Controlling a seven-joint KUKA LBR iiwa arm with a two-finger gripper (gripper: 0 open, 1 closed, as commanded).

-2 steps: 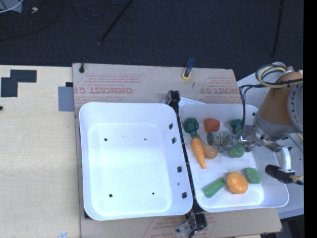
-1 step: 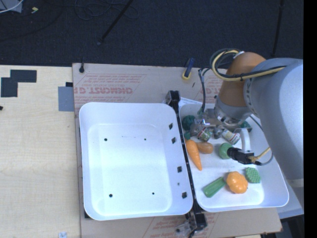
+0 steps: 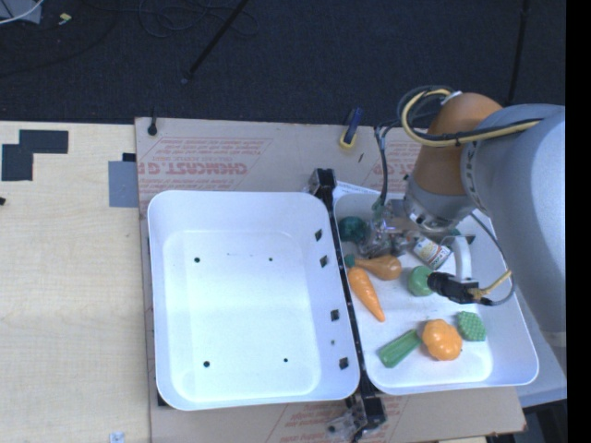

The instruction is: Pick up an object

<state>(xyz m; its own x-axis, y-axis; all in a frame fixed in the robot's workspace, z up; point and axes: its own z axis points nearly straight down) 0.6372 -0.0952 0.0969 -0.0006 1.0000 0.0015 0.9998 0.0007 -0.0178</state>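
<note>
My gripper point(image 3: 380, 241) is low in the right bin point(image 3: 503, 363), near its back left corner, under the orange wrist band. It hangs just above an orange toy point(image 3: 381, 267) and next to a dark teal object point(image 3: 352, 228). A toy carrot point(image 3: 366, 293) lies just in front, pointing toward the bin's front. Further front lie a green pickle-like piece point(image 3: 398, 349), an orange fruit point(image 3: 441, 340) and a small green textured piece point(image 3: 471, 326). A round green object point(image 3: 420, 281) sits to the right of the gripper.
The left bin point(image 3: 185, 247) stands beside the right one, with black clips along the shared rim point(image 3: 334, 275). A yellow and blue clamp point(image 3: 350, 129) sits on the cardboard behind the bins. A black cable connector point(image 3: 452, 287) hangs by the arm.
</note>
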